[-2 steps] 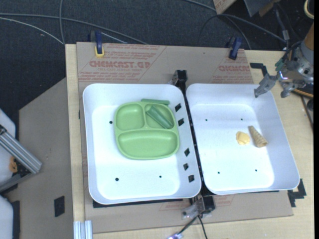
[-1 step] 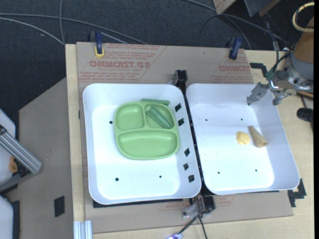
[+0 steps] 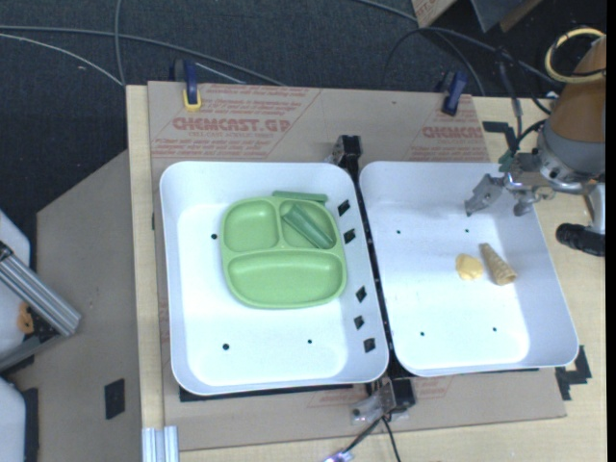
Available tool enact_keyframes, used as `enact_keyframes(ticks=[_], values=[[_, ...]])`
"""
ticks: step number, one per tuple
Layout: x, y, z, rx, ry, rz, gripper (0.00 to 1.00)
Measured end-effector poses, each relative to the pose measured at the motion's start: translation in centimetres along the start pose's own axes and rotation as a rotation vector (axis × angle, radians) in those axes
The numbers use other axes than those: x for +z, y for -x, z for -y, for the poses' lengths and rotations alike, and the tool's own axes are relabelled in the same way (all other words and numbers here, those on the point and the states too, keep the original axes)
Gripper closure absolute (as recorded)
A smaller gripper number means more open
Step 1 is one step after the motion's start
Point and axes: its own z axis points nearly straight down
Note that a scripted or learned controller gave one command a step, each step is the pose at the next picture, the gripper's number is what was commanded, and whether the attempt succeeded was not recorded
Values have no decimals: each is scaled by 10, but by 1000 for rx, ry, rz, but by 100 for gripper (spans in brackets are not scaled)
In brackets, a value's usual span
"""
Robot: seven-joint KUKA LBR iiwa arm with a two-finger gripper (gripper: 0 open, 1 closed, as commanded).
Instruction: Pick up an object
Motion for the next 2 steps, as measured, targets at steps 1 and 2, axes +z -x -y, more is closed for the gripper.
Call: enact_keyframes(ticks=[1,2], values=[[52,-4,-1,-2,2,-6,0],[37,-2,-2,-3,7,0,100]])
